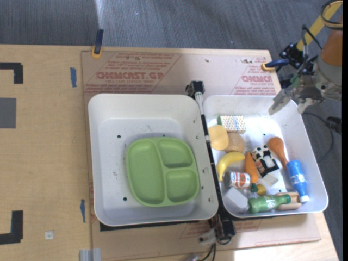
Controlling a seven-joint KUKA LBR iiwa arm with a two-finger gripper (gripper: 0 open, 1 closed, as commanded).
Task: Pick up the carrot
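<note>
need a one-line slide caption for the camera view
Gripper hovers over the right bin's far corner; carrot lies among clutter, green tray in left bin.

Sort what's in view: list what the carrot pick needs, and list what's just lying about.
For the job:
- carrot, in the right bin
- gripper, above that bin's far right corner

Lying about:
- banana
- blue bottle
- green bottle
- small can
- green divided plate in the left bin

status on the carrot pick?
End effector above right bin's far corner, nothing held. Carrot lies in bin. Banana, can, black-and-white toy crowd it.
</note>
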